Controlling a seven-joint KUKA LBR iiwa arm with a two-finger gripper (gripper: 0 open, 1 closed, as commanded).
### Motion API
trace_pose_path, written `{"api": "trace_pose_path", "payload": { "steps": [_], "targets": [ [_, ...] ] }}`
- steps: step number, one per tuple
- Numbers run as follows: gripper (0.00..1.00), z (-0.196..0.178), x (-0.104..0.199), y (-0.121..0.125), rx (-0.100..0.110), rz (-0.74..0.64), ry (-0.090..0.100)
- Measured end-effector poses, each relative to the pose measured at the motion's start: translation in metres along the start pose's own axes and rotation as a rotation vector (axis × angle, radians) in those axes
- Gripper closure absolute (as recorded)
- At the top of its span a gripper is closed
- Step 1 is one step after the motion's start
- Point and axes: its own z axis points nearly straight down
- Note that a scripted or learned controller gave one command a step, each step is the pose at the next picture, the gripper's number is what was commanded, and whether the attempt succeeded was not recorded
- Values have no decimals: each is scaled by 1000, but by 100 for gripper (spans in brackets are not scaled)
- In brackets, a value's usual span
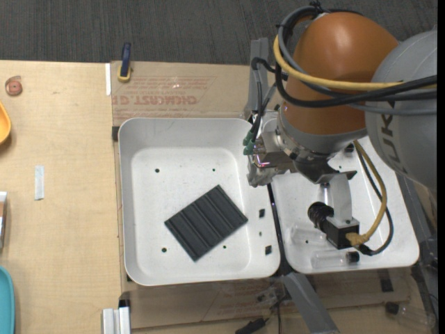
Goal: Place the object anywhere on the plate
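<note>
Tool [259, 171], seen above the right wall of the left bin [125, 207]; parted or closed cannot be told. Dark ribbed plate [206, 222] lies askew toward that bin's front edge; release is best made low, over its centre.

Red print runs across the cardboard sheet [167, 92] lying on the table [62, 131] in the upper middle of the frame, just behind the left bin. It is turned upside down. Its large line appears to read "CHEMCAST", followed by a few more letters that cannot be made out, and the smaller lines beside it are too fine to read. At the right edge, the grey arm [410, 82] bears dark letters, cut off, seemingly "KU".
</note>
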Motion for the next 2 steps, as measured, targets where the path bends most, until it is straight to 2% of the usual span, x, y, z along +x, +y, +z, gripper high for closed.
{"api": "trace_pose_path", "payload": {
  "steps": [1,2],
  "targets": [
    [100,54,21,2,1,-432,1],
    [100,12,63,14,-1,-567,0]
  ]
}}
